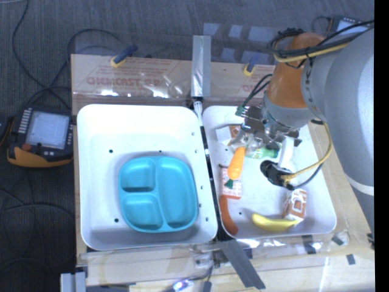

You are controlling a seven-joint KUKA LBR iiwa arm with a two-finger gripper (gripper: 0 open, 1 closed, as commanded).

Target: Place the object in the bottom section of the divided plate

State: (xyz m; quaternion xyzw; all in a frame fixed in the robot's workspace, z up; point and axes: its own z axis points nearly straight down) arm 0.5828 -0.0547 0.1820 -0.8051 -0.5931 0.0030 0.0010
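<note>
Claw low in the right bin, plate waiting in the left bin

Camera view: the claw (258, 140) is seen lowered into the right bin (325, 221), just above the top end of the carrot (236, 163); whether it is released or clenched cannot be told, since the wrist hides it. Nothing is seen held. The carrot, judged the likely target, lies near the bin's left wall, with a red packet (231, 189) touching its lower end, a banana (275, 222) and a small carton (295, 204) further down. The blue divided plate (159, 191) sits in the left bin (91, 120), well apart from the claw. A grasp could be spoiled by the crowding: the packet could be dragged along, or the carrot pushed against the wall and rolled away.
</note>
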